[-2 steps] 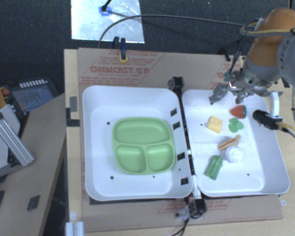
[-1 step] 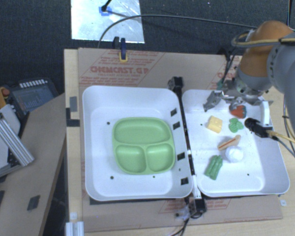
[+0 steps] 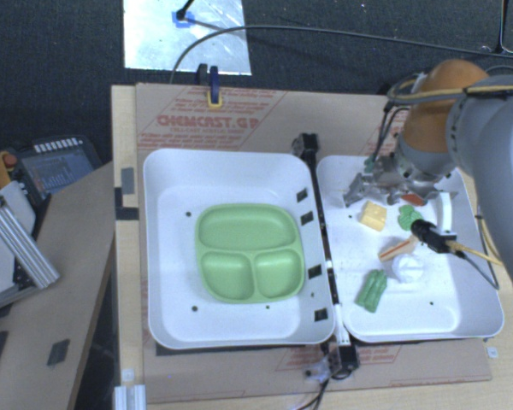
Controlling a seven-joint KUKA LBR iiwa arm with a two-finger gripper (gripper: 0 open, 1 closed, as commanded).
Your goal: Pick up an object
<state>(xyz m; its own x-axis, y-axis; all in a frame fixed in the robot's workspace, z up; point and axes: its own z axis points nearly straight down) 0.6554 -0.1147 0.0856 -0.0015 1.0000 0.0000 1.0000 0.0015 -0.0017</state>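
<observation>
1. My jaws hang low over the right bin [image 3: 449, 319], just beyond the yellow block [image 3: 374, 216] on its far side as the camera sees it. The wrist hides their tips, so I cannot tell whether they are spread or pressed together, and I see nothing between them.
2. I judge the block my best pick. It lies flat on the bin floor, closest to me, with bare white on its left and camera sides.
3. Neighbours, reckoned from the block:
   - a small green piece [image 3: 408, 218] lies just to its right;
   - a red piece [image 3: 413, 200] lies right and a little beyond;
   - a tan stick [image 3: 396, 249] lies near, right and toward the camera;
   - a white lump [image 3: 408, 269] lies past that stick;
   - a ridged green piece [image 3: 372, 290] lies well apart toward the camera.
4. I should first centre over the block's middle. From where I sit, off its far edge, a straight drop would likely clip it or push it away.
5. I would turn the wrist so the closing line runs clear of the small green piece. Catching both would spoil the grip.
6. I would go down spread wide and right to the floor. The block looks low, and a shallow descent would close on air above it.
7. I would lift straight up and count nothing as held until the block shows between my jaws. The green tray [image 3: 248, 252], well to the block's left, plays no part.
</observation>
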